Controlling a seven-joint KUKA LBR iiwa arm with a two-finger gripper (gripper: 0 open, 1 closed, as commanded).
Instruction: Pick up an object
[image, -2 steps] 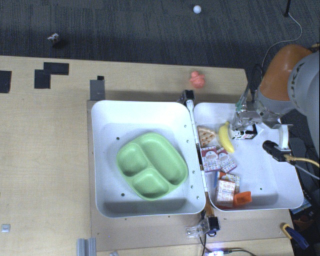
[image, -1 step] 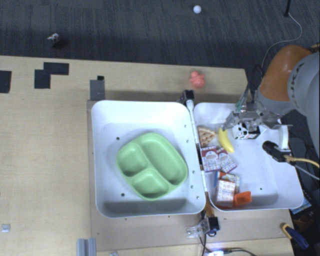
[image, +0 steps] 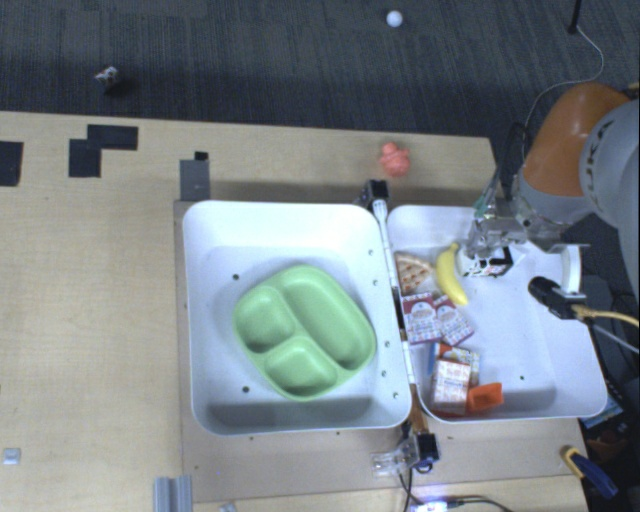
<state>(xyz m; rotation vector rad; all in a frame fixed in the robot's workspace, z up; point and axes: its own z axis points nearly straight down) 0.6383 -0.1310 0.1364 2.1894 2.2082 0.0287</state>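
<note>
One orange block, one banana, two bins.

Place: a robotics lab, where I work.
Bench: bare pale wood, black tape marks at its far left corner.
Bins: two white bins, metal clamps at their corners.
Floor: dark carpet beyond the far edge.
Cables: loose at the right edge.

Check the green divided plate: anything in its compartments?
Empty. The green divided plate lies flat in the left bin, and all three compartments show bare green with no items in them.
</note>
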